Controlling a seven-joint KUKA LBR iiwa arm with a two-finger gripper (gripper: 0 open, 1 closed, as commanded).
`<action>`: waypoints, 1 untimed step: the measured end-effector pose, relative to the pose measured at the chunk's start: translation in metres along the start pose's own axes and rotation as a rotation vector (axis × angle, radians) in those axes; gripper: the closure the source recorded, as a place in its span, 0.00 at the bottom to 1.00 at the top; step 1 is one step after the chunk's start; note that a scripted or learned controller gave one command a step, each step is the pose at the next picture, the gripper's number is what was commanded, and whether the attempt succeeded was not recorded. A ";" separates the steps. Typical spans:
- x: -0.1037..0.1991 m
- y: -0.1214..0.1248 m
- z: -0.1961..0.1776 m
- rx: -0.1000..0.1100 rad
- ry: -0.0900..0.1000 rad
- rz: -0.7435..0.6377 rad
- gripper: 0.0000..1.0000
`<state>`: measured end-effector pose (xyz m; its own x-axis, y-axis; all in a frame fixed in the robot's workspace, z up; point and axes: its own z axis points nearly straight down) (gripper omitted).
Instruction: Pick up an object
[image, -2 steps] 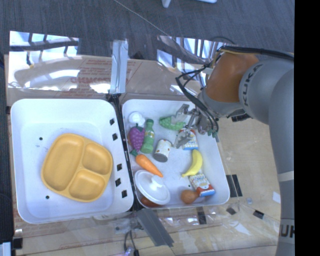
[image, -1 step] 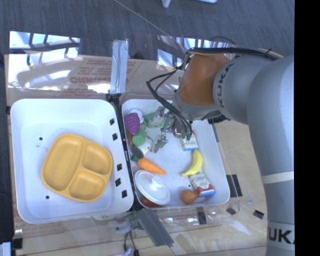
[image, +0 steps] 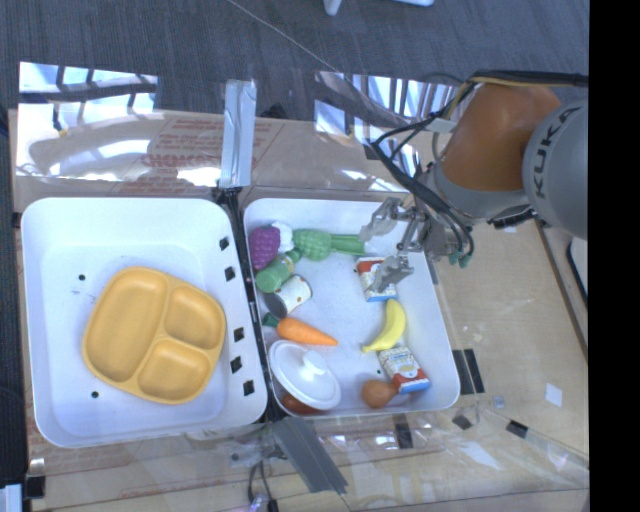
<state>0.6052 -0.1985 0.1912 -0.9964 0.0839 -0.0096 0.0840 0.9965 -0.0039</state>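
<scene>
Gripper (image: 392, 255) hung over right bin (image: 440, 345), upper right part, low above small red-and-white carton (image: 376, 280); whether fingers were parted or closed could not be told; nothing seen held. Carton lay just under gripper, likely target, since arm (image: 500, 140) reached straight down to it. Banana (image: 388, 327) just below carton; green toy (image: 322, 243), purple grapes (image: 264, 245), carrot (image: 305, 333), white lidded bowl (image: 305, 378) crowded left side, apart from carton. Yellow tray (image: 152, 334) sat alone in left bin (image: 50, 230).
</scene>
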 end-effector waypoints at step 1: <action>0.082 -0.018 0.098 -0.004 0.007 -0.204 0.00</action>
<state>0.5227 -0.2104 0.0927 -0.9928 -0.1194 -0.0024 -0.1194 0.9928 -0.0010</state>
